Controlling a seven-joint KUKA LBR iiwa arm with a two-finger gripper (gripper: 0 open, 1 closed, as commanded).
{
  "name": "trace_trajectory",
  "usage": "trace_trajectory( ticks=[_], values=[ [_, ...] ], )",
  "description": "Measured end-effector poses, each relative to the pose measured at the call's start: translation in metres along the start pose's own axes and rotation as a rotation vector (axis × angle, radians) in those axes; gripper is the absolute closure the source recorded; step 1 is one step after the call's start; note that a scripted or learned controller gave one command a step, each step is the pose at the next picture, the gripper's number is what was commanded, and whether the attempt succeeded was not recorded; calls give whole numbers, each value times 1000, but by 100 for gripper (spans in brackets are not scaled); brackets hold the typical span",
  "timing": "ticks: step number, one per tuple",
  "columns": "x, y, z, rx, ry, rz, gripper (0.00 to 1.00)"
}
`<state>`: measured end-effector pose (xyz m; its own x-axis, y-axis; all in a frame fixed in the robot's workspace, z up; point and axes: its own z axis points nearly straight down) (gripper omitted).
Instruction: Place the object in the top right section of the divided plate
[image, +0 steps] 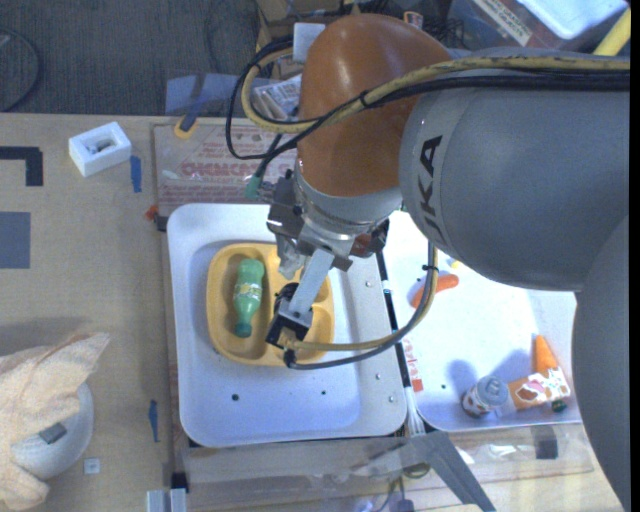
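A yellow divided plate (221, 338) lies in the left white bin (262, 418). A green and yellow bottle (246, 294) rests lengthwise in the plate's large left section. My gripper (298, 262) hangs low over the right side of the plate, just right of the bottle. The wrist and its fittings cover the plate's right sections, so what lies in them is hidden. Nothing shows between the fingers.
The right bin (480, 330) holds an orange piece (446, 283), a carrot (545, 354), a small carton (537, 391) and a grey-capped object (484, 396). A white box (100, 148) sits far left on the bench, and a beige cloth (45, 375) lies at lower left.
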<state>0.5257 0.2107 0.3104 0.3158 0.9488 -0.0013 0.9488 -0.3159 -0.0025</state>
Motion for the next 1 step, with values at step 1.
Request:
trace_trajectory(
  ticks=[1],
  values=[
    [0, 0, 0, 0, 0, 1, 0]
  ],
)
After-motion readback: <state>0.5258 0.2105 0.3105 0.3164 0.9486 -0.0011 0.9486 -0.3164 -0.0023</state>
